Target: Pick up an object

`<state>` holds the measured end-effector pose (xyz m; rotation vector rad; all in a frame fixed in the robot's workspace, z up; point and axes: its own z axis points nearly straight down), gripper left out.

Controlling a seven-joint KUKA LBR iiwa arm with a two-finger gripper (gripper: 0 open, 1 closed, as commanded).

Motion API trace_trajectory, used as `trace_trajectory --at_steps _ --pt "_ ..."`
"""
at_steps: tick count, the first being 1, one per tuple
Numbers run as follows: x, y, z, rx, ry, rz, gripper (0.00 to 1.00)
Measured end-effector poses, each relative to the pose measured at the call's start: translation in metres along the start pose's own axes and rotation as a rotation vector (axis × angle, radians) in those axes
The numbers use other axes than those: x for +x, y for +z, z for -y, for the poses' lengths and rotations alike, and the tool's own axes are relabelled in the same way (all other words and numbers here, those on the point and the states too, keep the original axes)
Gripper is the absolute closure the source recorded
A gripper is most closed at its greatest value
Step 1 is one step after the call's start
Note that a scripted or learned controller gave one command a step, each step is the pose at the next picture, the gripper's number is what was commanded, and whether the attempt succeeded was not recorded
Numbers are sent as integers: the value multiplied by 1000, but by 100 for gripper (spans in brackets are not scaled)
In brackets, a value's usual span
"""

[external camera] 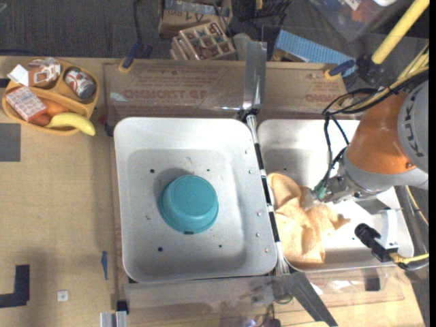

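Looking down on the bench (54,203), you see two shallow white bins set side by side. Your left bin (136,142) carries a teal bowl (189,204) turned upside down, sitting near the middle of the floor and apart from all four walls. Your right bin (293,138) carries a crumpled tan cloth (300,223), bunched against the wall that divides the bins and spreading toward the near edge.

The arm (392,145) reaches in from the right, its orange band above the wrist, and is stationed over the right bin. The gripper (325,193) is low at the cloth's upper right edge, apparently touching the fabric. Whether the fingers stand wide, narrow or closed on the cloth cannot be told from this angle; the wrist hides them.

Off the bins, at the far left corner of the bench, you have a yellow tray (13,107) holding a banana (72,122) and small packages. A cardboard panel (174,90) stands behind the bins.
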<state>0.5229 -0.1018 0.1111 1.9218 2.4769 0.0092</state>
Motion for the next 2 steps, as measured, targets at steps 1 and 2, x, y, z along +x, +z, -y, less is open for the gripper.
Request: trace_trajectory --at_steps 1,2 --pt "-48 -21 42 12 109 -1 100" --pt "-26 20 -57 -6 -373 8 100"
